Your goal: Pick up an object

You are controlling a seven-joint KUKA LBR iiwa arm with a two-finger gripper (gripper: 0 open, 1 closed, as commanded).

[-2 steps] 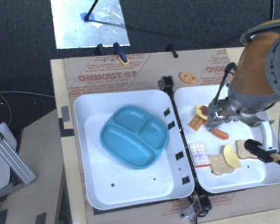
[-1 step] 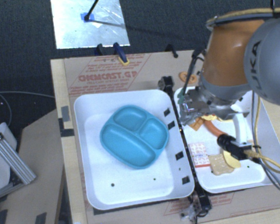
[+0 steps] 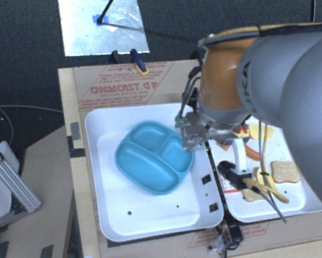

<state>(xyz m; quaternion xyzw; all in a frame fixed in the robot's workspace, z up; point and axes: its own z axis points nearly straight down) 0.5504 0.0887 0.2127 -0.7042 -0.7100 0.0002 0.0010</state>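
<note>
Blue plastic, a divided plate (image 3: 153, 164), lies in the left bin (image 3: 116, 216), and the gripper (image 3: 191, 135) is low at its right edge, near the wall between the bins. I cannot tell how far the jaws are open, or if they hold something. I think the risk is a slip: the shallow, smooth rim gives little grip, and the wall is close.

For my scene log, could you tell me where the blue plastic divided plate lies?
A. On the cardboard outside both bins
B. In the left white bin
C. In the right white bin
B: the blue plastic divided plate rests on the floor of the left white bin, beside the gripper.
</note>
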